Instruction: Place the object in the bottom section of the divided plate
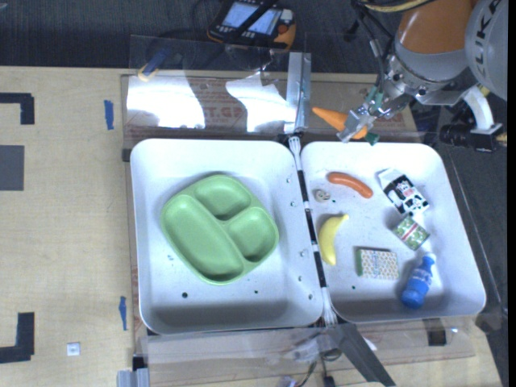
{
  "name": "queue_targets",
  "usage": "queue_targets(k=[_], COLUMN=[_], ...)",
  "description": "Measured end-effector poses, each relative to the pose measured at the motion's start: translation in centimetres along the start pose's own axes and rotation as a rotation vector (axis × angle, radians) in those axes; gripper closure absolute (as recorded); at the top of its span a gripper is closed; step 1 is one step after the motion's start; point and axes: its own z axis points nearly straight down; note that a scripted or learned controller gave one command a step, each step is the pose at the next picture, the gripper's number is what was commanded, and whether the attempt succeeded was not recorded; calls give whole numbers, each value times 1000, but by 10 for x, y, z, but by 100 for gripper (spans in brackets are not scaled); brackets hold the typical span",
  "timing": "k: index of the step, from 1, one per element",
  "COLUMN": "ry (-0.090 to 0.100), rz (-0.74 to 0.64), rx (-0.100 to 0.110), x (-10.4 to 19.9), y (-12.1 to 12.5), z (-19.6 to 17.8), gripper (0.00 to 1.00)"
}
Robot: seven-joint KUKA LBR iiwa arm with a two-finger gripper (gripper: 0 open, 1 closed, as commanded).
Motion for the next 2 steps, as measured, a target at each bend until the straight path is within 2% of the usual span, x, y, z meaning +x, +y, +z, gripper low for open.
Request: queue_targets(k=[1,2], ry=[1,-1], rz=[54,-153], rx=[1,-2], x=[79,127], y=[-7,36], z=[89,88], gripper=[100,100])
